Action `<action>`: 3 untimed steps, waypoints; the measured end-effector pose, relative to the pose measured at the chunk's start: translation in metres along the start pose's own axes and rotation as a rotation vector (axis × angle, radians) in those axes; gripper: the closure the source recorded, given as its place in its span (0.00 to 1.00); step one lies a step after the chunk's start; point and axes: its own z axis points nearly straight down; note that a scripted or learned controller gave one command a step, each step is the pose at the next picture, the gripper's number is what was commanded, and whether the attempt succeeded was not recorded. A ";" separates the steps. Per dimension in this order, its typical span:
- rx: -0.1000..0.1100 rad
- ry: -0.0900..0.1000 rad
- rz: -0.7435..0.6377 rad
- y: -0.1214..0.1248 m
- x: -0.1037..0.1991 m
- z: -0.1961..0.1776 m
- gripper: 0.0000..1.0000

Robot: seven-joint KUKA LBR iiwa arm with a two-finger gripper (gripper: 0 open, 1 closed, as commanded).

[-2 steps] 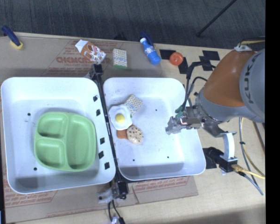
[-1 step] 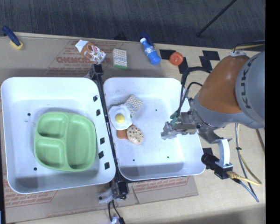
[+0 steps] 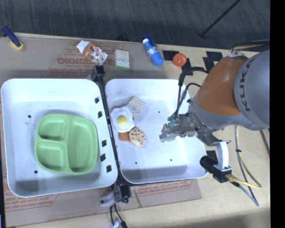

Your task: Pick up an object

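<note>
- While reaching in from the right, arm [image 3: 228, 94] hanging over the right bin [image 3: 152, 167], gripper [image 3: 171, 131] low above bare white floor near the bin's middle; too blurred and cluttered to tell whether spread or pressed together, and nothing seen caught in it.
- Judged as early in the task: nothing lifted yet, every candidate lying flat on the floor, so approach, close and lift all left to do.
- Left bin [image 3: 9, 87] bearing a green divided plate [image 3: 66, 144], well apart from the gripper, an unlikely target from this pose.
- Likely targets clustered at the right bin's left side, near the divider, apart from the gripper with bare floor between.
- Fried egg toy [image 3: 122, 119]: flat, yolk up, nearly round, at most slightly longer up and down the view; no real pointing direction.
- Checked cracker [image 3: 136, 105]: just above and right of the egg, touching or overlapping its edge, square and turned corner-up like a diamond, so no long axis to speak of.
- Speckled cookie [image 3: 137, 137]: below the egg, closest of the cluster to the gripper, slightly oval, long axis seemingly running from upper left to lower right.
- Small orange piece [image 3: 124, 137]: tucked against the cookie's left edge, partly hidden, shape and heading not readable.
</note>
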 end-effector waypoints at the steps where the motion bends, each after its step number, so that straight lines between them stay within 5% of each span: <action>1: 0.002 0.000 0.002 -0.001 -0.011 0.008 1.00; 2: -0.002 -0.001 0.004 -0.001 -0.054 0.013 1.00; 3: 0.000 0.000 0.000 0.000 0.006 0.005 1.00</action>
